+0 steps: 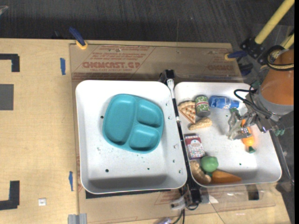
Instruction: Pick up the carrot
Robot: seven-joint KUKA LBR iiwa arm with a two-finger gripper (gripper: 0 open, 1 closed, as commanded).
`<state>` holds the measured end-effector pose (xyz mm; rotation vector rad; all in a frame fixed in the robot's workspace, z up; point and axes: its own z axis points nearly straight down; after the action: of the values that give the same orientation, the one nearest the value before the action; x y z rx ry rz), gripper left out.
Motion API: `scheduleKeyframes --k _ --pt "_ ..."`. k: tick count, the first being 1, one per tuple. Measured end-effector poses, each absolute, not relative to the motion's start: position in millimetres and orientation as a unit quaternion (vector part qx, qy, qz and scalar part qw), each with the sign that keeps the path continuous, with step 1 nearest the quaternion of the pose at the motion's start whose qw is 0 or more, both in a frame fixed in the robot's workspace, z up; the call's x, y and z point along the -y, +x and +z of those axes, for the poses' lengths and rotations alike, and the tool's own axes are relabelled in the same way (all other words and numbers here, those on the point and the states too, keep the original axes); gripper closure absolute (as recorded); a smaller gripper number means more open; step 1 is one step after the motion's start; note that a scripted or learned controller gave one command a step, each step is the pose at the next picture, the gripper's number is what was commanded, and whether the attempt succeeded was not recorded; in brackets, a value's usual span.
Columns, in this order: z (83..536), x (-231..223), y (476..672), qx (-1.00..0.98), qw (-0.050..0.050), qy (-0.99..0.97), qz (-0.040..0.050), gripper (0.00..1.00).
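Observation:
A long tapered orange carrot (227,176) lies along the front wall of the right bin (266,169), its thick end beside a green ball (210,164). A smaller orange piece with a green tip (249,142) lies near the bin's right side. My gripper (238,128) hangs low over the bin, right against the left of that small orange piece; whether it touches it I cannot tell. The arm's orange band (280,85) is above it at the right edge.
The right bin also holds a waffle-like snack (188,110), a small can (202,104), a blue packet (221,101), a peanut-shaped piece (200,123) and a red box (194,146). The left bin (93,162) holds a teal divided plate (133,122).

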<state>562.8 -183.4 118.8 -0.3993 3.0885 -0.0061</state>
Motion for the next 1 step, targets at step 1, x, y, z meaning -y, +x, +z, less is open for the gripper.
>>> scheduleKeyframes --k 1 --pt "118.1 183.2 562.5 -0.992 0.013 -0.128 -0.0017 0.0"
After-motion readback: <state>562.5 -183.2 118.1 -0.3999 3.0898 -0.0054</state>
